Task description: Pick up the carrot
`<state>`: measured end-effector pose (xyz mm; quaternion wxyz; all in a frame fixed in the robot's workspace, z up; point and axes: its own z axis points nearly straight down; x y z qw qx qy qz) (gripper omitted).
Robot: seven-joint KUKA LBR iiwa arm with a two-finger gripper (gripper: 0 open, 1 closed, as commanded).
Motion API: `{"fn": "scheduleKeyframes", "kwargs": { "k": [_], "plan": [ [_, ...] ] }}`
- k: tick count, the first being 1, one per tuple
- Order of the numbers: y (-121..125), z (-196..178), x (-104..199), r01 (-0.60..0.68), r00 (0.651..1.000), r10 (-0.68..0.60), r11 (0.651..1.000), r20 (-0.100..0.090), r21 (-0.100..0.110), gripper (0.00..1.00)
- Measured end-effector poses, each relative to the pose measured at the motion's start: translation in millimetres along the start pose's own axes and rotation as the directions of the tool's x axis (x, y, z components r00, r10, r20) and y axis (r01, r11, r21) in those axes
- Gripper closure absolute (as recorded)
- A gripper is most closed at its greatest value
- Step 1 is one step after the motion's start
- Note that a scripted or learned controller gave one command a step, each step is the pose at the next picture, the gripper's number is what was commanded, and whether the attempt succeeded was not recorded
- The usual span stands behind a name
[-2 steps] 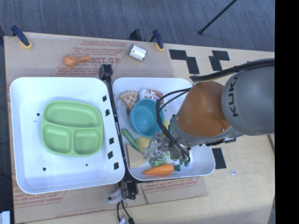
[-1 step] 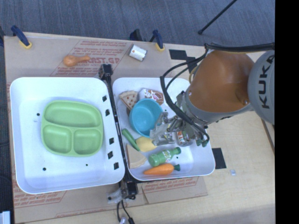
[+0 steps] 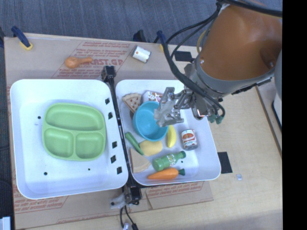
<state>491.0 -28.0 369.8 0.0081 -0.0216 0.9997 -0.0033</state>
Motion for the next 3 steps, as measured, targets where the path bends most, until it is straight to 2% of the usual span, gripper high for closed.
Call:
{"fn": "scheduleKeyframes", "kwargs": {
  "k": [1, 2, 3],
  "plan": [
    [-1, 4, 1, -0.004, 1.0, 0.004, 1.0, -0.009, -0.001, 0.0],
    [-68, 89, -20, 0.106, 0.994, -0.106, 0.994, -0.022, -0.007, 0.0],
    [-63, 150, 10, 0.304, 0.952, -0.304, 0.953, -0.017, -0.012, 0.0]
  ]
}}
